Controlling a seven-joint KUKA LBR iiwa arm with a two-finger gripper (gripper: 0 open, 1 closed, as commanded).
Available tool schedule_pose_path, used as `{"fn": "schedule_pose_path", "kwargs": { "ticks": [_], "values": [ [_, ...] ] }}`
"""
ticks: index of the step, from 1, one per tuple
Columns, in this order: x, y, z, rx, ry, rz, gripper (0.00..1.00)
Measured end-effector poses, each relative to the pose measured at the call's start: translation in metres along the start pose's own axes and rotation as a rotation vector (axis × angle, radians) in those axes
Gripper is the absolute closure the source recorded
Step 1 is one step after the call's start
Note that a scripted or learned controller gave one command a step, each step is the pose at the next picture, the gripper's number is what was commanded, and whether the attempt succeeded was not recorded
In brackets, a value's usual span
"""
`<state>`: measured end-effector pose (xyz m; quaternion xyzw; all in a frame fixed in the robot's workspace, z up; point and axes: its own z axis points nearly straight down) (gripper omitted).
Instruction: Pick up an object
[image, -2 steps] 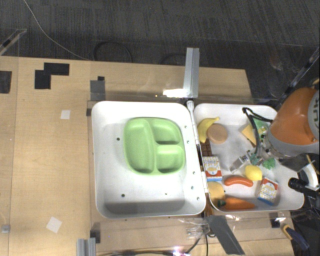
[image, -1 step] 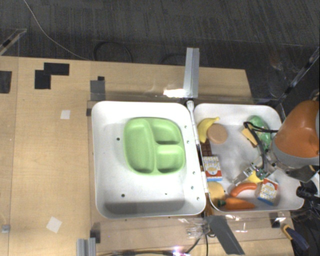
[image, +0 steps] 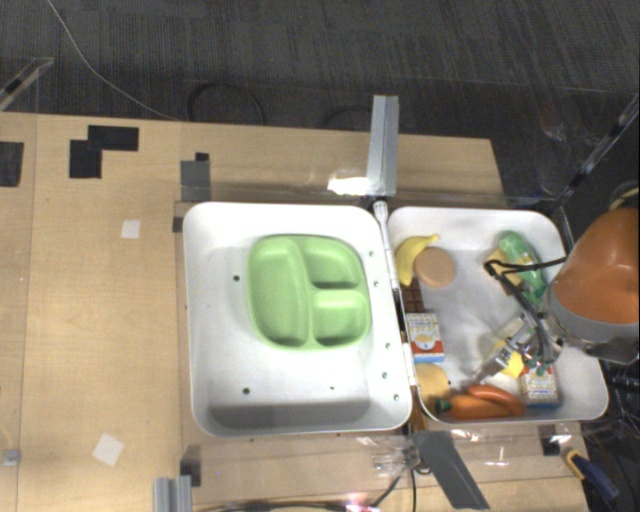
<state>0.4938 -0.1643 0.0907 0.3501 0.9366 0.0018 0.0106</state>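
Note:
My gripper (image: 517, 350) hangs low over the front right part of the right bin (image: 470, 225), below the arm's orange band (image: 603, 268). Small items sit right under it: a yellow piece (image: 512, 366) and a small printed box (image: 540, 386). An orange carrot (image: 485, 403) lies along the bin's front wall, with a yellow lemon (image: 432, 380) to its left. A white and red carton (image: 425, 336) sits left of the gripper. I see nothing clearly lifted by the gripper.
A banana (image: 411, 256), a tan round lid (image: 435, 268) and a green bottle (image: 521, 252) lie at the back of the right bin. The left bin (image: 210, 330) holds a green divided plate (image: 306, 290). A metal post (image: 383, 145) stands behind the bins' divide.

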Motion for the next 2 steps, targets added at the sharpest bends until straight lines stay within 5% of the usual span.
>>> {"fn": "schedule_pose_path", "kwargs": {
  "ticks": [1, 2],
  "values": [
    [-0.0084, -0.0004, 0.0000, -0.001, 0.000, -0.557, 0.00],
    [-0.0091, -0.0101, -0.0001, -0.001, -0.001, -0.726, 0.00]
  ]
}}
